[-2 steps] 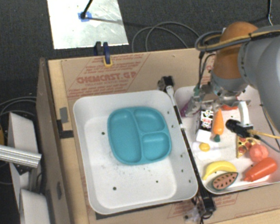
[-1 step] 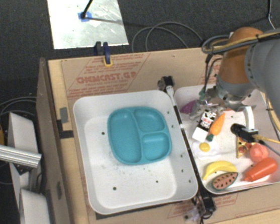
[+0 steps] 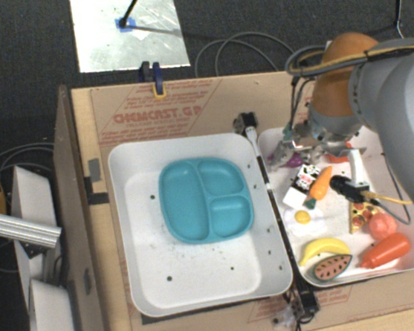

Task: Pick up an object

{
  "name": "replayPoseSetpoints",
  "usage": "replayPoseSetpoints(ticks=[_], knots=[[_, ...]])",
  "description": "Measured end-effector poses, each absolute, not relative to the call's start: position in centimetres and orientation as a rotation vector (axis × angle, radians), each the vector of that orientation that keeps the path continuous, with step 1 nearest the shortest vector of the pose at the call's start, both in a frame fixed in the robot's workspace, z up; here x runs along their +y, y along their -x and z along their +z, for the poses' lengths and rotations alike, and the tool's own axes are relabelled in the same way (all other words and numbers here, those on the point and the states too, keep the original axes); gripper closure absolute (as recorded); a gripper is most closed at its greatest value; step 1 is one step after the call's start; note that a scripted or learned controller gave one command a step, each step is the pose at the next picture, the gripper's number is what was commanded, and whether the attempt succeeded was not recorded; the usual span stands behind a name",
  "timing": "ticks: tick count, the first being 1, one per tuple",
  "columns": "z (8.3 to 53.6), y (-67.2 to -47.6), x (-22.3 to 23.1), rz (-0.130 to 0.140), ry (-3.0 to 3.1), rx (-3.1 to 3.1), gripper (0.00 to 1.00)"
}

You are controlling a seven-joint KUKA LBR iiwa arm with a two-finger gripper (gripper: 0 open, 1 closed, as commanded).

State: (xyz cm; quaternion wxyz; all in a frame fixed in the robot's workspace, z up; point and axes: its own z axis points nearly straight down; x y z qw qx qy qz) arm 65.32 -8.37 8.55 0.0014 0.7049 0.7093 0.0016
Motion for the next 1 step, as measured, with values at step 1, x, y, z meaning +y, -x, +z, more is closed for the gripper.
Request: replayPoseSetpoints(ticks=[1], knots=[[9.48, -65.12, -8.6, -0.004, -2.217, 2.229, 1.0]])
